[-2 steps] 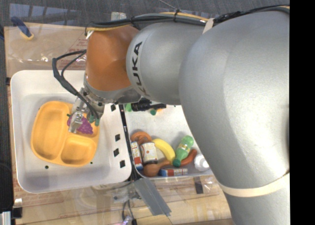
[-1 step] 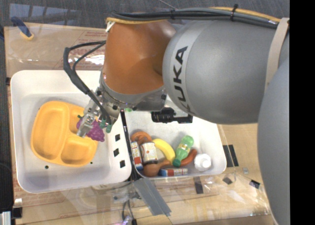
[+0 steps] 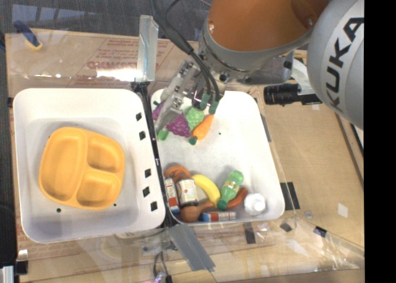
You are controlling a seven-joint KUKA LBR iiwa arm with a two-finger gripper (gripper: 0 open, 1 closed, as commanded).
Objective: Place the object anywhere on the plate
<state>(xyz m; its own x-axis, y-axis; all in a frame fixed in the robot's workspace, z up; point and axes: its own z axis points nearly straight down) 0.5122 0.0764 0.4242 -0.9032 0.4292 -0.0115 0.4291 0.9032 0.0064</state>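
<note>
Nearby, grapes (image 3: 179,125), carrot (image 3: 202,128) crowd the gripper (image 3: 180,94); plate (image 3: 81,167) apart.

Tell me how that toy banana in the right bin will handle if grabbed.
The banana looks like smooth moulded plastic, so probably stiff, light and a bit slippery. Its curve may let it rock or pivot. It lies wedged among other toys, so neighbours would likely shift.

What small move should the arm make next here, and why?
Probably a short descent onto the toys right under it. The gripper hovers over the upper end of the right bin, just above the grapes and carrot, and nothing shows between its fingers. The yellow plate in the left bin bears no toy yet, so a grasp comes first.
</note>
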